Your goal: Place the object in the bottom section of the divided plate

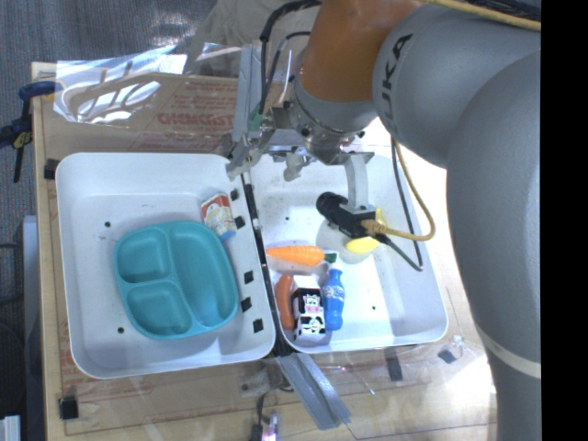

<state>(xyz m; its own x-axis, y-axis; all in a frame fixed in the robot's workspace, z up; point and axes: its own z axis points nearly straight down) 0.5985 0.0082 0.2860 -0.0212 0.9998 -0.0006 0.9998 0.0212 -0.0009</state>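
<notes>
Two white bins are set side by side. In the left bin (83,246) a teal divided plate (175,278) is laid flat, and a small orange-and-white carton (218,216) is parked on the bin floor just beside the plate's rim, not on it. In the right bin (413,310) a carrot (296,256), a blue bottle (333,299), a cow-patterned box (310,313) and a yellow item (361,244) are bunched together. The gripper (271,154) is hung over the divider between the bins. From there, the carton is found slightly toward the camera and to the plate's side, and the plate further out the same way. How wide the gripper is opened can't really be made out, tbh, and nothing is seen held in it.
</notes>
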